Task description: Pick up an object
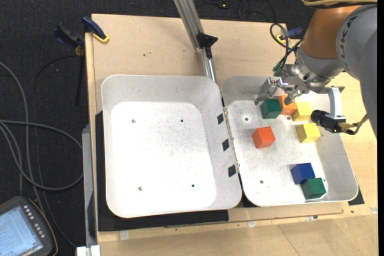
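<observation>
Dark floor w/ cables surrounds tan counter (156,48) carrying two white bins.

Camera view: left bin (114,129) sits beside right bin (342,168), which holds the cubes. End effector (281,93) is low over right bin's far end, at a cluster of green cube (271,109), orange piece (289,108) and yellow cube (303,110). Finger state: cannot tell; nothing visibly gripped. Second yellow cube (308,132), orange cube (263,137), blue cube (302,172) and dark green cube (314,187) lie apart.

Handling est.: cubes likely light, rigid, non-fragile. Grip green cube on two opposite flat faces; the neighbours crowd its right side.
</observation>
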`<action>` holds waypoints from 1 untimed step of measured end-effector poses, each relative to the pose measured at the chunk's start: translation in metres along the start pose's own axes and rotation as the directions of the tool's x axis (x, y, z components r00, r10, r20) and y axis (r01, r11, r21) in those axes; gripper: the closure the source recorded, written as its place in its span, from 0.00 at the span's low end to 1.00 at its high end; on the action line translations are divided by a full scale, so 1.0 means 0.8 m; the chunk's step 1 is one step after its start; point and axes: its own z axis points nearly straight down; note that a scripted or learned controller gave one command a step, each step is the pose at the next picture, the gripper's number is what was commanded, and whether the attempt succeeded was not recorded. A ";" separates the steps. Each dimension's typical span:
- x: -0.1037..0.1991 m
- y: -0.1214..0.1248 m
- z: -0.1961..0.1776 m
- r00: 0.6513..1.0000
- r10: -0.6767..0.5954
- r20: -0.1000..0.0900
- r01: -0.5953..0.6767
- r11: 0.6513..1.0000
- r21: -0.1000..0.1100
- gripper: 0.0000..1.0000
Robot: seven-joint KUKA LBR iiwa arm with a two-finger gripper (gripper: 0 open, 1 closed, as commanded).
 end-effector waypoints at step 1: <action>0.000 0.005 0.040 1.000 0.001 0.003 -0.001 1.000 -0.017 0.00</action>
